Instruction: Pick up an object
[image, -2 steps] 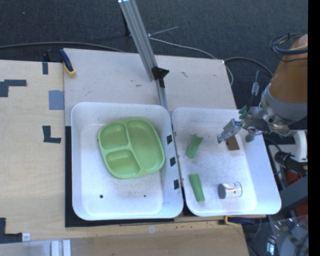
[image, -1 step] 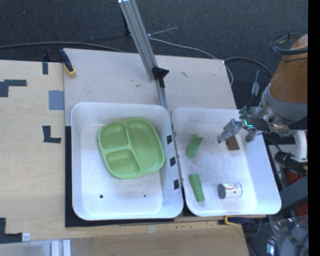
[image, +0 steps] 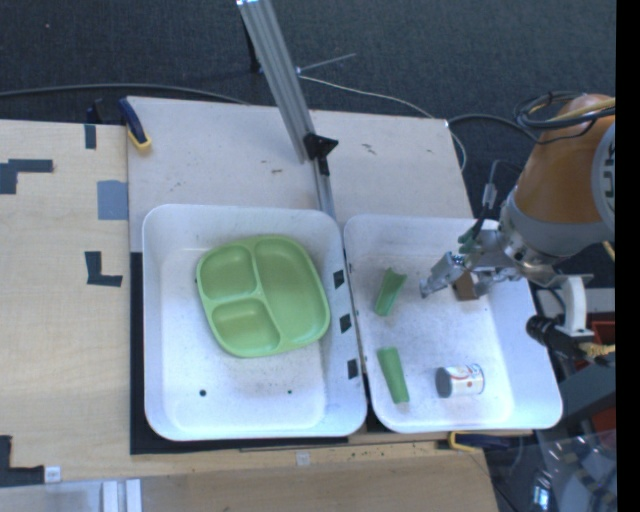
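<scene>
Brown block (image: 466, 288) in the right bin (image: 520, 400), upper right, at the claw (image: 447, 275) | claw state: cannot tell from this slant | step: judged approach or grasp attempt | next: confirm grip on block before lifting clear of green sticks (image: 388, 292) and can (image: 460, 380)

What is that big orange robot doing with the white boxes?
The robot arm is reaching into the right bin to try to pick something up. Its gripper is low over the bin, near a green piece. Another green piece and a small white can lie closer to the front. I can't see anything between its fingers. The left bin holds a green divided plate.
</scene>
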